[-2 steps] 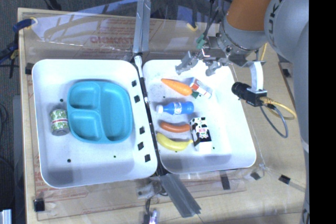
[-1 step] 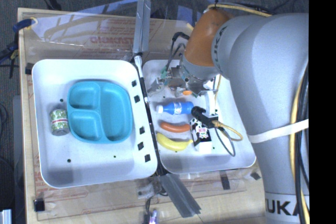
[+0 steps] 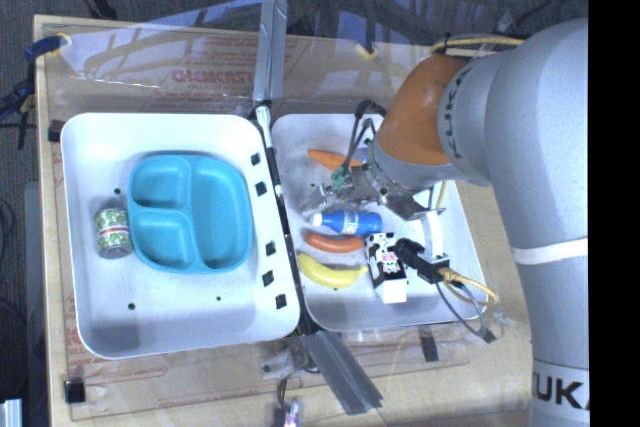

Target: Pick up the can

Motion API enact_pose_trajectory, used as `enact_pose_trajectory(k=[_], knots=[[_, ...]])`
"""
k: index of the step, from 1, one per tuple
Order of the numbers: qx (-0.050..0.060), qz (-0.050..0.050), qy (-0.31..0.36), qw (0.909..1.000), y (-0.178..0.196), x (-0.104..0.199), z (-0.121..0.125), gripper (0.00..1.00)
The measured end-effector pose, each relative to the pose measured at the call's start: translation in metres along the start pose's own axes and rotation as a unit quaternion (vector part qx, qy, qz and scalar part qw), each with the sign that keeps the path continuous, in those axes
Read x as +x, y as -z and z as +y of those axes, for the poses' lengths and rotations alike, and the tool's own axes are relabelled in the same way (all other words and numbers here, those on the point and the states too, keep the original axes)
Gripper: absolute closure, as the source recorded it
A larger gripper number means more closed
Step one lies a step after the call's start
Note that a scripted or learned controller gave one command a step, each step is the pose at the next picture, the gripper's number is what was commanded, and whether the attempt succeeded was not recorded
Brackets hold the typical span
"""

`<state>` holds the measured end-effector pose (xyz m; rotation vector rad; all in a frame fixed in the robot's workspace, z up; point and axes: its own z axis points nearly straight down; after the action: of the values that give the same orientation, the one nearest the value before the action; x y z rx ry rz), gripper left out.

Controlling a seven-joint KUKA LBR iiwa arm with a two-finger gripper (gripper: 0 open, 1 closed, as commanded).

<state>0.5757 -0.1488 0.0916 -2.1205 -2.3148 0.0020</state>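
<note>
White right bin (image 3: 455, 310): a banana (image 3: 328, 271) lies nearest, beside a black-and-white carton (image 3: 387, 267); behind them an orange sausage-shaped item (image 3: 334, 242), a blue bottle (image 3: 348, 220) and a carrot (image 3: 328, 158). The jaws (image 3: 345, 180) sit above the bottle; their opening cannot be told. The can (image 3: 113, 230) lies in the left bin (image 3: 150, 315), touching the blue divided tray (image 3: 190, 212).
</note>
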Motion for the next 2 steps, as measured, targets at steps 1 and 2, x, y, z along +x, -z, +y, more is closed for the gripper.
enact_pose_trajectory(k=[1, 2], knots=[[0.007, 0.001, -0.006, 1.0000, -0.003, -0.024, 0.075, 0.00], [0.000, 0.000, 0.069, 0.9976, 0.000, 0.016, 0.023, 0.00]])
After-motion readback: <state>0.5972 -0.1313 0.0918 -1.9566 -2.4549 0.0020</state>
